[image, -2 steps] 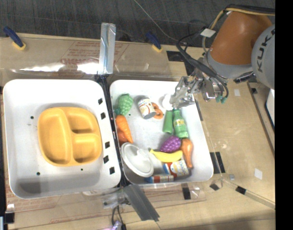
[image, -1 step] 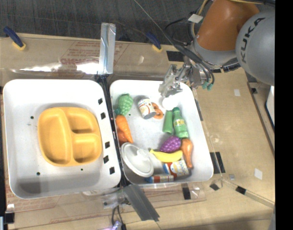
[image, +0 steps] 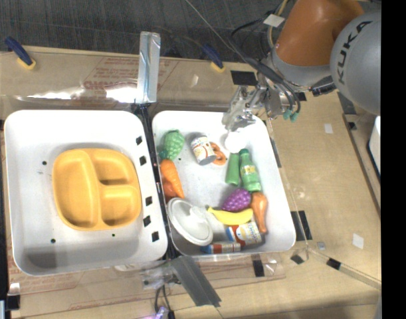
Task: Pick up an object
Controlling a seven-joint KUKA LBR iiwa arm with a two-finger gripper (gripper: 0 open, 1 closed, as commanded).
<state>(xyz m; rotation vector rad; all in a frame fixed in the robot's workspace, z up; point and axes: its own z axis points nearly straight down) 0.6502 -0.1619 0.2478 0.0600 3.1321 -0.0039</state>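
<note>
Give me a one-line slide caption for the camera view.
KUKA arm's gripper hovers over the toy-food bin's far corner; yellow divided tray beside.

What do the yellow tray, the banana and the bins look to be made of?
Yellow tray: probably moulded plastic, smooth and slightly glossy, with rounded compartment walls. Banana: likely toy plastic, uniform bright yellow with a soft sheen. Left bin and right bin: seemingly thin formed white plastic, with rounded corners and soft highlights.
</note>
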